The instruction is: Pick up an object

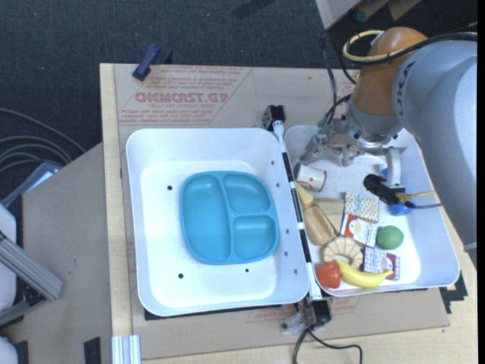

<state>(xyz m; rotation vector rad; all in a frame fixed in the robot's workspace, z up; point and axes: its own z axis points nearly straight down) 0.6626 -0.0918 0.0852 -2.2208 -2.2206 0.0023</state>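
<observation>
near the right bin's [447, 268] front edge, the banana [362, 276] lies crosswise, ends curling up; fingers' state unclear.

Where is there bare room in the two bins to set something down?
Left bin: bare white floor rings the blue divided plate, widest toward the near edge. Right bin: crowded, with the banana, tomato, lime, packets and the claw at its far end.

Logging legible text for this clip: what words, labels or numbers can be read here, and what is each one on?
"CHEMCAST G.P": large red print on the brown protective sheet covering the bench behind the left bin.
Smaller red lines above and below it: too blurred to read.
Printing on the snack packets in the right bin: too small to read.
</observation>
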